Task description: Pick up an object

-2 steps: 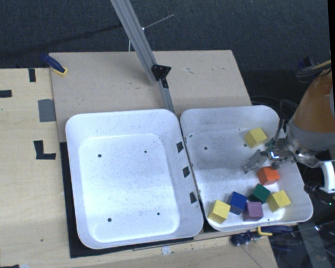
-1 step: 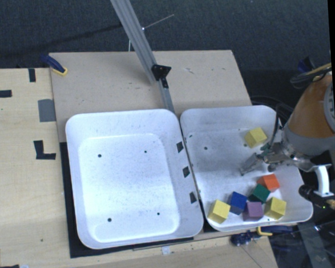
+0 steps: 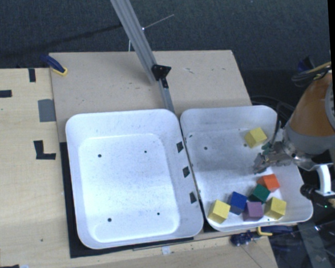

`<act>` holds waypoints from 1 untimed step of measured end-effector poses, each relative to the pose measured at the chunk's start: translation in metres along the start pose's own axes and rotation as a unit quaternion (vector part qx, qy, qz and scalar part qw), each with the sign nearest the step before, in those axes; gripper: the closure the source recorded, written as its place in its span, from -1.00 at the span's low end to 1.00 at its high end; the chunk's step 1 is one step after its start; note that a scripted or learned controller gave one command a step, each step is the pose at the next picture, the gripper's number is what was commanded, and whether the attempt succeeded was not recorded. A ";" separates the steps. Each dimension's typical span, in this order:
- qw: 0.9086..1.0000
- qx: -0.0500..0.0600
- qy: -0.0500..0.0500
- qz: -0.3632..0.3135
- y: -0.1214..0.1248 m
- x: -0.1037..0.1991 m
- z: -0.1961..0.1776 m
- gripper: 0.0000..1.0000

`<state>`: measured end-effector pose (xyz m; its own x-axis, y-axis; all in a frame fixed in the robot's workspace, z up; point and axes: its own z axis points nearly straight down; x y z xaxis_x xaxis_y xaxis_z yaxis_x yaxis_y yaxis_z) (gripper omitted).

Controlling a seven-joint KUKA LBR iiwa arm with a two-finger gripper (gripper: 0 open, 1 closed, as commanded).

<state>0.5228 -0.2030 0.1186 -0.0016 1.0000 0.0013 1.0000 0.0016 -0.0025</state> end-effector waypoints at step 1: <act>1.000 -0.002 -0.001 0.001 -0.005 -0.004 -0.044 1.00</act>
